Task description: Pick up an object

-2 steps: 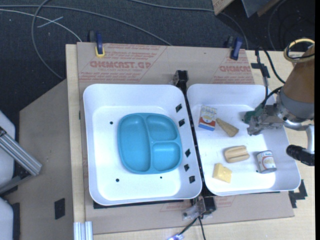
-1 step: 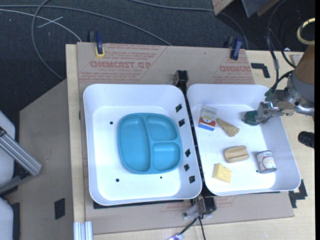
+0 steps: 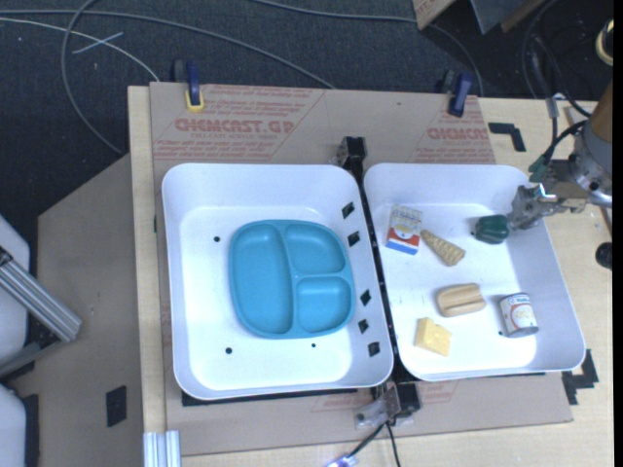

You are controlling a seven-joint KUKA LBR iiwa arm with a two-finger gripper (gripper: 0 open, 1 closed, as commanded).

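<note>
My gripper (image 3: pixel 526 208) reaches in from the right, over the upper right part of the right bin (image 3: pixel 560 295). A dark green object (image 3: pixel 492 229) lies just left of and below its tip, touching it or very close. Further left in that bin are a small red and white carton (image 3: pixel 405 231) and a tan cone (image 3: pixel 444 248). Toward the front lie a bread roll (image 3: pixel 459 300), a yellow cheese wedge (image 3: pixel 433 337) and a small can (image 3: pixel 519 314).
The left bin (image 3: pixel 195 348) holds a blue divided plate (image 3: pixel 291 277). A black clip-lined divider (image 3: pixel 366 251) runs between the bins. Cables trail over the dark floor beyond the bench, and clamps (image 3: pixel 194 86) hold the cardboard backing.
</note>
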